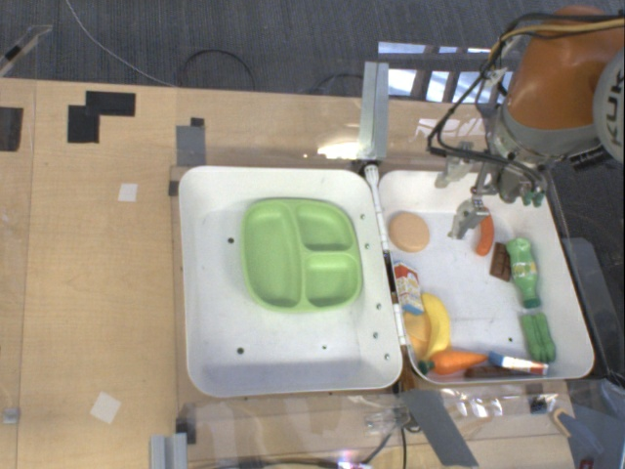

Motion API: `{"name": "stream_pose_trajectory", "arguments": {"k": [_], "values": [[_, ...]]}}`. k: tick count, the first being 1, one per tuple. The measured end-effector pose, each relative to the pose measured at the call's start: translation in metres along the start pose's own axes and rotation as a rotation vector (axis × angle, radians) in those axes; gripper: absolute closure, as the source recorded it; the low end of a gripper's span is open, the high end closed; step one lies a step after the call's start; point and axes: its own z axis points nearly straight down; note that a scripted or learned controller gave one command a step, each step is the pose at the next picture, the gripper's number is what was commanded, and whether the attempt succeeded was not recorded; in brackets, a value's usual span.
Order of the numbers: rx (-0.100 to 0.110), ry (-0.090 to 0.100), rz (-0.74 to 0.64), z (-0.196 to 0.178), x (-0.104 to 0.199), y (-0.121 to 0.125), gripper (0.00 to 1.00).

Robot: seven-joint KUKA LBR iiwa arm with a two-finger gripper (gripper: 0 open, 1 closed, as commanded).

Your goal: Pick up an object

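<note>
Camera view, read left to right. Left bin (200,291) holds a green divided plate (299,253), lying flat near its centre. Right bin (576,345) holds, along its left wall, a round tan disc (409,231), a small printed packet (405,286), a banana (438,322) and a carrot (457,362); a marker pen (513,363) lies at the front. Gripper (470,217) hangs over the bin's rear, just beside a small orange-red item (484,236); whether its fingers are parted or closed, and whether they grasp that item, cannot be told. Right side: brown block (501,261), green bottle (524,272), green vegetable (538,336).
</note>
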Motion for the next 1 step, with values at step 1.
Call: {"name": "stream_pose_trajectory", "arguments": {"k": [1], "values": [[0.004,-0.008,0.052,0.1153,0.0069,-0.0899,0.0]]}}
